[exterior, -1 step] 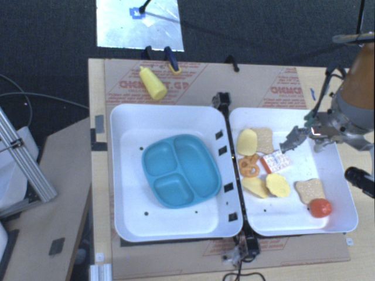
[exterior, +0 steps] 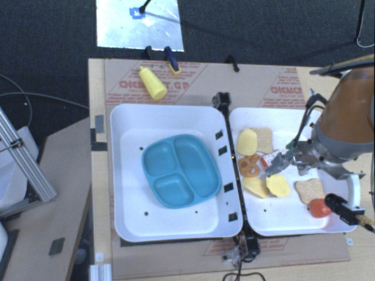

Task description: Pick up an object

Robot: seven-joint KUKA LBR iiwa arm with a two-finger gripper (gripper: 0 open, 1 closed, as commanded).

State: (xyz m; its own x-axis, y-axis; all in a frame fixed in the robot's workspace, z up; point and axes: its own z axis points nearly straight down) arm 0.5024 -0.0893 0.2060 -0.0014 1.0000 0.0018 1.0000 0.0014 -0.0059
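The gripper (exterior: pixel 275 163) is hanging low in the right bin (exterior: pixel 293 230), its grip hidden from this angle, just above the toy food (exterior: pixel 278 185) lying near the bin's left wall, while the blue divided tray (exterior: pixel 180 170) is sitting mid-left bin (exterior: pixel 129 215).

Yellow bottle (exterior: pixel 153 83) on cardboard, blue divided plate (exterior: pixel 180 170) in left bin (exterior: pixel 126 157)

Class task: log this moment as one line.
arm: over right bin | gripper: above food pile | nearest: pretzel | blue tray: left bin
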